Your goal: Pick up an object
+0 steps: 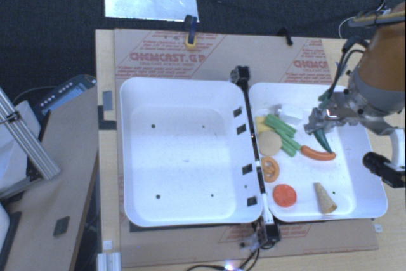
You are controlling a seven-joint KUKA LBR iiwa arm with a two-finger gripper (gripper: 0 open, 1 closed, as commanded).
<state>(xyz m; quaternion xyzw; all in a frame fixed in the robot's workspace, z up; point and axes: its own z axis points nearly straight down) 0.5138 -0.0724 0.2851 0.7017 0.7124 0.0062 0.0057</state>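
A: Several toys in the right bin. Gripper sits mid-right of frame with a dark green pepper pinched between its fingers, hanging down-right.

B: Clamped on it, then?

A: Looks so; the pepper's long axis runs down toward the orange carrot just below.

B: Obstacles?

A: Green stalks to the left, cone and red disc lower down, well apart. Lift straight up looks free.

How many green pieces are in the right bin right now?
3. Two green sticks lie side by side near the bin's left wall; a darker green piece sits under the gripper, by the orange carrot. The arm may hide more.
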